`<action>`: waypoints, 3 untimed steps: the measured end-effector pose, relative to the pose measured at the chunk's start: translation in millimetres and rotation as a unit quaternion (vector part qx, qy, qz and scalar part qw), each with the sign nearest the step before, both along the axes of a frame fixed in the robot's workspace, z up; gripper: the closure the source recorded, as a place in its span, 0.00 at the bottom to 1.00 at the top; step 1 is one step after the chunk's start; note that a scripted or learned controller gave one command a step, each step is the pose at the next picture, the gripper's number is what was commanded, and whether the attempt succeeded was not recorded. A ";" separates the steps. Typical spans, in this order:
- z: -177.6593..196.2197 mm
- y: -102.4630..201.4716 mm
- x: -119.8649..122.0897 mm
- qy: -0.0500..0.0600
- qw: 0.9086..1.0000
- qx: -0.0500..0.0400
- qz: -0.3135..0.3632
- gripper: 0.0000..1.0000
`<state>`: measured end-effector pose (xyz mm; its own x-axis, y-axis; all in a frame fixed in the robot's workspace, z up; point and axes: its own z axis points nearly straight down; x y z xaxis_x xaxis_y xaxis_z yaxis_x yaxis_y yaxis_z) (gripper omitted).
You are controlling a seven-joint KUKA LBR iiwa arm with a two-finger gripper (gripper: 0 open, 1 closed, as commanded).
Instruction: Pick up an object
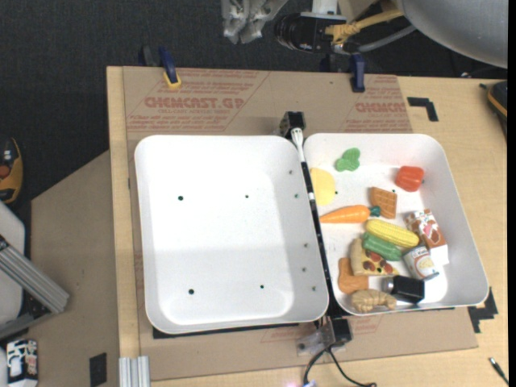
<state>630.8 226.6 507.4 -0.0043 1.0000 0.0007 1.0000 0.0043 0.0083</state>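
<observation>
The toy carrot (345,214) lies in the right bin (451,168), its long axis roughly level, its tapered orange tip toward the divider. Just right of it sit a waffle-textured cracker (384,201) and a glossy yellow corn cob (391,233). Far above the carrot, beyond the desk, hangs the gripper (246,10); I cannot tell its state.

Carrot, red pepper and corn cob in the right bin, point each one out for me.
Carrot (344,214), camera view, middle of its orange body.
Red pepper (409,178), camera view, centre of its red side.
Corn cob (392,233), camera view, middle of the yellow kernels.
</observation>
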 end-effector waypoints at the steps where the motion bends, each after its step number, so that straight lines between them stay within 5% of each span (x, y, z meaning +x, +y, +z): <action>1: -0.6 0.0 0.0 0.001 1.000 0.000 0.000 0.00; 2: 10.6 0.9 0.1 -0.002 1.000 0.000 0.001 1.00; 3: 10.0 0.9 0.1 -0.001 1.000 0.000 0.001 0.00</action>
<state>630.9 227.5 517.4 -0.0056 1.0000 0.0009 0.9999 0.0056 0.0099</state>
